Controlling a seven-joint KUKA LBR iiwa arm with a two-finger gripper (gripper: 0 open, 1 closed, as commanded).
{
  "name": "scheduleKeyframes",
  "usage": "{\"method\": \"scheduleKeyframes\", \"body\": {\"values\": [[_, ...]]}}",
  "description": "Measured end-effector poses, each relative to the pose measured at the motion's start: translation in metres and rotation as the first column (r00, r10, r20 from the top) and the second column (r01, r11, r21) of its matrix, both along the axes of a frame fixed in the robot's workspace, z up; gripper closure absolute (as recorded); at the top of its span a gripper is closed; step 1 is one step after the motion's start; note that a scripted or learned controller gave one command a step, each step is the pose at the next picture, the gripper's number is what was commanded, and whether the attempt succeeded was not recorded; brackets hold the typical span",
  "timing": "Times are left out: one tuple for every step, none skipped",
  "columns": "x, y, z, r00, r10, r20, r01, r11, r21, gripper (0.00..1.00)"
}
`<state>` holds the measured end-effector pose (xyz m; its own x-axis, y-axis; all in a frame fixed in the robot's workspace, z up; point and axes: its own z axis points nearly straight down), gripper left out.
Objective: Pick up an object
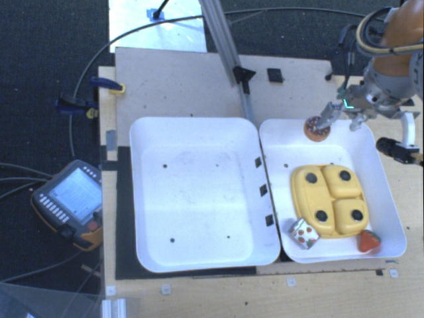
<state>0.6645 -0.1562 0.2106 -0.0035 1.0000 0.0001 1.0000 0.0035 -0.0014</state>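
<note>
Here, round brown donut (317, 128), lumpy yellow block (330, 200)

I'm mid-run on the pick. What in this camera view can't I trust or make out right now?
- Gripper: too small and blurred to read its finger state.
- Brown round object at the right bin's far rim: contact with the gripper unclear.
- Arm: cut off by the right edge.
- Patterned cube: markings too small to read.

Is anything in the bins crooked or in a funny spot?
Yes, a little. The round brown donut sits up on the far rim of the right bin, not flat on its floor. The yellow tray lies slightly turned. The small dice and red strawberry look fine.
</note>
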Motion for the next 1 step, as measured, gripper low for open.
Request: {"method": "scheduleKeyframes", "body": {"values": [[0.0009, 0.0002, 0.0018, 1.0, 0.001, 0.003, -0.001, 1.0, -0.001, 0.0]]}}
